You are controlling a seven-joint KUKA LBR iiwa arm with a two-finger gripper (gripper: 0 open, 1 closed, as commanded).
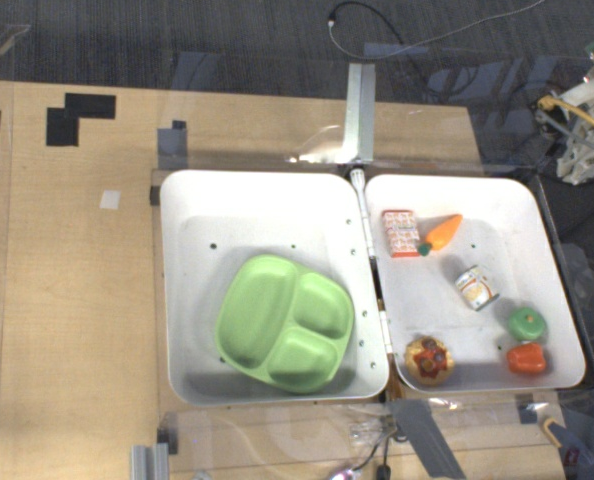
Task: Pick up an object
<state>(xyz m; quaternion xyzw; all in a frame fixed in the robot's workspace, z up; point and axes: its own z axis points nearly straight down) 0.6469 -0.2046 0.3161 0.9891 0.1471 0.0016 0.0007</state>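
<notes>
While nothing is picked yet, the toys wait in the right bin (537, 213).

At the far right edge, a bit of the robot (582, 133) shows, and I cannot tell how its gripper is set. Carrot (442, 232), red box (400, 233), small can (475, 288), green ball (526, 323) and red pepper (526, 359) lie apart. I think the arm must next reach over one and come down.

Lab bench (57, 268), twin white bins (177, 268)
</notes>
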